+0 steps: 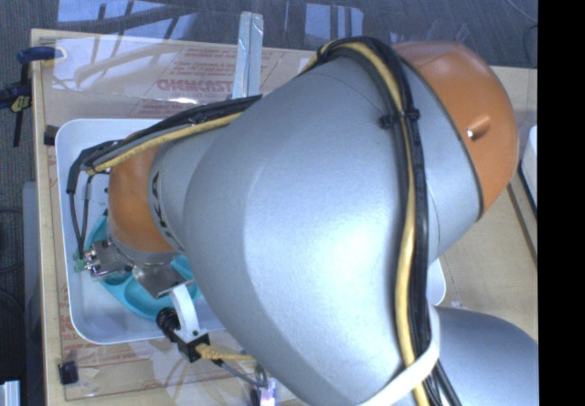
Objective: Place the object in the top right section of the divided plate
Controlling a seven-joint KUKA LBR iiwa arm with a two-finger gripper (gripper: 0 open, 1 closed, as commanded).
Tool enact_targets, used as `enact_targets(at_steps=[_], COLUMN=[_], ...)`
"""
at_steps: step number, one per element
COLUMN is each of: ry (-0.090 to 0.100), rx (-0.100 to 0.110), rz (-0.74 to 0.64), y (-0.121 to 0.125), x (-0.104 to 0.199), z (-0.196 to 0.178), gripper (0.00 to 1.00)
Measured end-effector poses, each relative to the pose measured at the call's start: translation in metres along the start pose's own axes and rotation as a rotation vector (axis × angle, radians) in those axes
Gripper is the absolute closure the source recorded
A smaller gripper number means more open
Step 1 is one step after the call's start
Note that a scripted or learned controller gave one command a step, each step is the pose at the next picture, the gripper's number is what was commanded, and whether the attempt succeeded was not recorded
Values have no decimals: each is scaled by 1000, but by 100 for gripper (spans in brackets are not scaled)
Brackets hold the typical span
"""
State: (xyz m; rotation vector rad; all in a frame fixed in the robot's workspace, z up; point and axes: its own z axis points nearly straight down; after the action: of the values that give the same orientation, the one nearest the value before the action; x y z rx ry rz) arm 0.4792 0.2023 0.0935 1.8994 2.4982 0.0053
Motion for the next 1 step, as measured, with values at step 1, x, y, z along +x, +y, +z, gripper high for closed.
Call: enact_targets(at_steps=[1], ry=[-3], rx=[-7], rz=[2], y=[4], x=[-4], z=[-13], gripper=[100])
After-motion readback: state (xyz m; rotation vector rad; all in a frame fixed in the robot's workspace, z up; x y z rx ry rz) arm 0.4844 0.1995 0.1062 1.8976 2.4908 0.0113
